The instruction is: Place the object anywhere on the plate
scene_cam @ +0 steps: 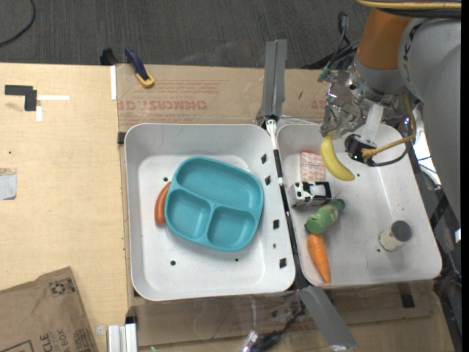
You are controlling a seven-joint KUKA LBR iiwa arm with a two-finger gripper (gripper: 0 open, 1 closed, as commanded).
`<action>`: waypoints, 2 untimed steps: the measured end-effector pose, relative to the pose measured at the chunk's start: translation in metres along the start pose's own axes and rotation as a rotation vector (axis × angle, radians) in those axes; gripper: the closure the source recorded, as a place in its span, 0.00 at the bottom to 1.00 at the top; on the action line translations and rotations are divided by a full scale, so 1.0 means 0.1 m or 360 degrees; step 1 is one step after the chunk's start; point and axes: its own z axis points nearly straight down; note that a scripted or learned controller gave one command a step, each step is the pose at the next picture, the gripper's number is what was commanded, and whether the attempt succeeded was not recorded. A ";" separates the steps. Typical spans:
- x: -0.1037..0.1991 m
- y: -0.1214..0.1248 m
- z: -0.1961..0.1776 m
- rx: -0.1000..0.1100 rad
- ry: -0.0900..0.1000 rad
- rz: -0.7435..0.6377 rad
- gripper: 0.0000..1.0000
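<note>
Gripper (343, 127) over right bin's (410, 266) far side, banana (335, 160) hanging just below, seemingly pinched for lift; grip unclear. Plate (214, 204) waits in left bin (143, 262).

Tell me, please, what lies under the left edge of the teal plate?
An orange object shows from under the left rim of the teal plate, on the left bin's floor. Only a curved strip shows; the plate covers the rest, so I cannot name it.

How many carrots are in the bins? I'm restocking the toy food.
2. One carrot lies in the right bin near its front left corner, below the green vegetable toy. Another orange one lies in the left bin, partly hidden under the teal plate.
</note>
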 end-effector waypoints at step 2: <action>1.31 -1.67 -0.10 -0.0005 -0.0001 -0.0520 1.00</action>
